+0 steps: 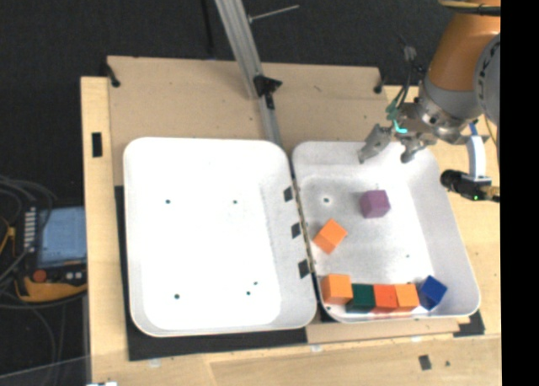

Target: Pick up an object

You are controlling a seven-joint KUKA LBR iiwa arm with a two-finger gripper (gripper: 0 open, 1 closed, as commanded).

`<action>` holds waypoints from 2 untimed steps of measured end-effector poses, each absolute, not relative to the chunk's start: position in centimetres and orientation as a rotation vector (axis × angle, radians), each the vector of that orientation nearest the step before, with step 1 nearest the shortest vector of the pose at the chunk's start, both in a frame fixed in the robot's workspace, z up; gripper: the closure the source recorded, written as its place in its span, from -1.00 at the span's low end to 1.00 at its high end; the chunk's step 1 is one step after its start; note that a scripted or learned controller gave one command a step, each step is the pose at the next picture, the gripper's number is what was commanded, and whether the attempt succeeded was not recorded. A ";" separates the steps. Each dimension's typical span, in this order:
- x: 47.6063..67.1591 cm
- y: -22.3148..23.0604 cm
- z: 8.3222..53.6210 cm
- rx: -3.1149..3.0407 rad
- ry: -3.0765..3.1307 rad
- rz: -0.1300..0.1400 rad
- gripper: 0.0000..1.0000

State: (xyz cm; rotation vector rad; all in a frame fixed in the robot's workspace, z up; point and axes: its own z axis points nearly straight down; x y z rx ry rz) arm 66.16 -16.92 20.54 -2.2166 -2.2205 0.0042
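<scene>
Purple cube [375, 203] sits loose in my right bin [450, 233], just below the pincer [392, 147], which hangs spread wide with nothing in it. So no grab yet; I've got the whole descent, squeeze and lift left.

No legible text, labels, brands, numbers or signs on bins, blocks, arm or bench.

We're looking down from one fixed camera above the bench [210, 89], tilted at a slant. Both white bins, left [210, 233] and right [438, 207], sit in frame, moderately close.
</scene>
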 end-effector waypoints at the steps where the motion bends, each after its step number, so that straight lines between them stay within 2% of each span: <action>1: 66.3 -17.0 20.9 -2.218 -2.227 0.003 -1.00; 2: 67.1 -16.8 15.3 -2.213 -2.227 0.006 -1.00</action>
